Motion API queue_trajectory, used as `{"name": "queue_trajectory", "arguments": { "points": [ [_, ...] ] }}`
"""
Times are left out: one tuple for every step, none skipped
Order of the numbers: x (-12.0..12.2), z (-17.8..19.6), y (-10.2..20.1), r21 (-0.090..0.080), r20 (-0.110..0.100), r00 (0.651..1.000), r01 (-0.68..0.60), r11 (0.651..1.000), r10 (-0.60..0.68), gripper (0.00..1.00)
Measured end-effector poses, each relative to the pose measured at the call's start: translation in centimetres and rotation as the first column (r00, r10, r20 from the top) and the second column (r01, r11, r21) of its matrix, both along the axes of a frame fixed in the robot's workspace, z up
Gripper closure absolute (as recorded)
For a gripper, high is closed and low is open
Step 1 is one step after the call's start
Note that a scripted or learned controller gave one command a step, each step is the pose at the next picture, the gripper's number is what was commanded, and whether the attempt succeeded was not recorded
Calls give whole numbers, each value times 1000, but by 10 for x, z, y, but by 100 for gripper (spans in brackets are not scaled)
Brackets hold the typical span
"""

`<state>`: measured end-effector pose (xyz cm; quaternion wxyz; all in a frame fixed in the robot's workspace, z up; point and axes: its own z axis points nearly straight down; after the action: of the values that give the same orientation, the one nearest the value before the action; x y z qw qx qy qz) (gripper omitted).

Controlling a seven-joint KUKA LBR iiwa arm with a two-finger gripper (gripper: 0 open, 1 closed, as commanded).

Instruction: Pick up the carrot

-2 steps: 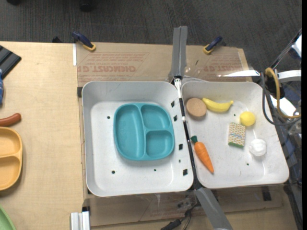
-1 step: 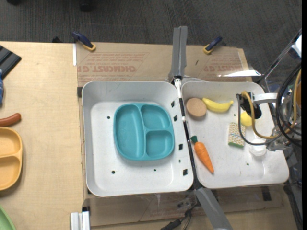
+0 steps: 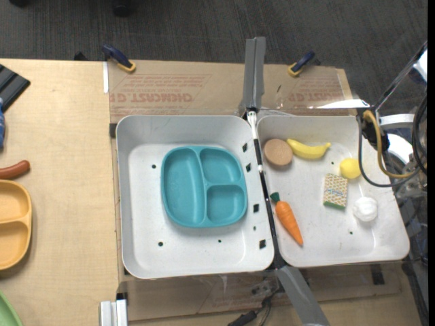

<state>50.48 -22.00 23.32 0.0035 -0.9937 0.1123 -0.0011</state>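
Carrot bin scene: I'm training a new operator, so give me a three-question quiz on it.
1. True or false: the carrot lies in the right bin.
2. Which sits nearest the banana? A) round tan piece B) teal divided plate C) white cap
3. Fill in: the carrot's green top points toward the ____ bin.

Key: 1 true; 2 A; 3 left

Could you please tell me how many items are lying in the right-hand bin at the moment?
6: a carrot near the left wall, a brown round piece, a banana, a lemon, a small box and a white object.
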Motion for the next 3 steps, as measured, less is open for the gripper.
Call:
{"name": "queue_trajectory", "arguments": {
  "points": [
    [-9, -62, 0, 1, -6, 1000, -25, 1000, 25, 100],
    [-19, -104, 40, 0, -8, 1000, -20, 1000, 20, 100],
    [-16, -44, 0, 0, -2, 1000, 12, 1000, -12, 100]
  ]
}}
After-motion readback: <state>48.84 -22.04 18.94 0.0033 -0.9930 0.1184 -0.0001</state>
